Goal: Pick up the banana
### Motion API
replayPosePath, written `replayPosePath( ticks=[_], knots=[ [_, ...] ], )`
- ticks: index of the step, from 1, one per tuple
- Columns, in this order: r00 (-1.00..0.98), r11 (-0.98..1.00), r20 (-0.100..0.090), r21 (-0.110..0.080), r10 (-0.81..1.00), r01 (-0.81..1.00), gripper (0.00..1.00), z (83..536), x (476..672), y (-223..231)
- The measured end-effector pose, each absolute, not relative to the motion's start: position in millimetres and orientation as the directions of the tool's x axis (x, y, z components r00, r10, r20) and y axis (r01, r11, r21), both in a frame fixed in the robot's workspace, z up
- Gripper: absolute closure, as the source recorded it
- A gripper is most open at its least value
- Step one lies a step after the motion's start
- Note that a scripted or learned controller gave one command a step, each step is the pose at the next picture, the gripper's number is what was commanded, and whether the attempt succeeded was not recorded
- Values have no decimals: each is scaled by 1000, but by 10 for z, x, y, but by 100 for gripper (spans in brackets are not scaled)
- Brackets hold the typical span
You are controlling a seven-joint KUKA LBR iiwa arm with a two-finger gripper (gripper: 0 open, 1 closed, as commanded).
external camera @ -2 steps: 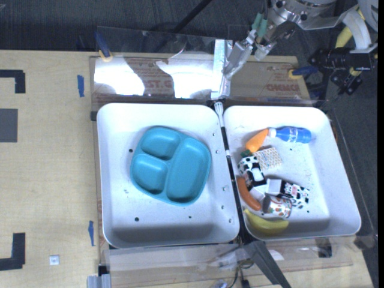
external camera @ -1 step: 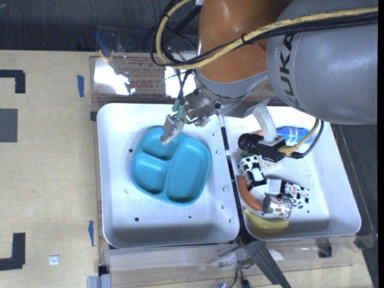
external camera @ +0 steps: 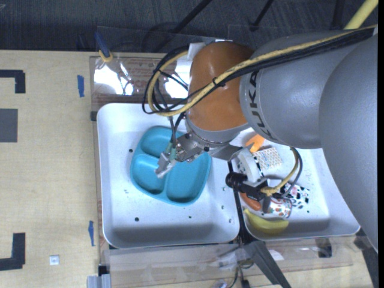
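Left white bin (external camera: 120,221): blue divided plastic dish (external camera: 180,185) beneath claw (external camera: 166,164). Yellow banana (external camera: 267,224): right bin (external camera: 321,212), well apart from claw. Claw aperture: cannot tell.

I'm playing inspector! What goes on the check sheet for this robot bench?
Surface: pale wooden bench with left white bin and right white bin side by side.
Job's things: yellow banana at the right bin's near edge, partly under other things.
Clutter: blue plastic divided dish in the left bin; orange piece and spotted item in the right bin.
Grippers: two-finger gripper over the blue dish, away from the banana.
Cables: yellow cable along the grey arm.
Surroundings: dark floor; blue tape marks on the bench.
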State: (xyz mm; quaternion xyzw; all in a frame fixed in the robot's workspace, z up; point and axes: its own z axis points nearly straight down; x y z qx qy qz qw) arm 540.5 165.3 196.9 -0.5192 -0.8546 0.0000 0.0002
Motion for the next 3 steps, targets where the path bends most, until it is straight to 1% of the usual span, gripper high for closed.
replayPosePath(
  ticks=[1,2,3],
  knots=[
    [-586,586,-2,13,810,810,0,907,4912,1712],
    [-435,435,8,19,900,900,0,914,4949,1474],
    [-501,501,0,2,866,866,0,1844,5091,319]
  ],
)
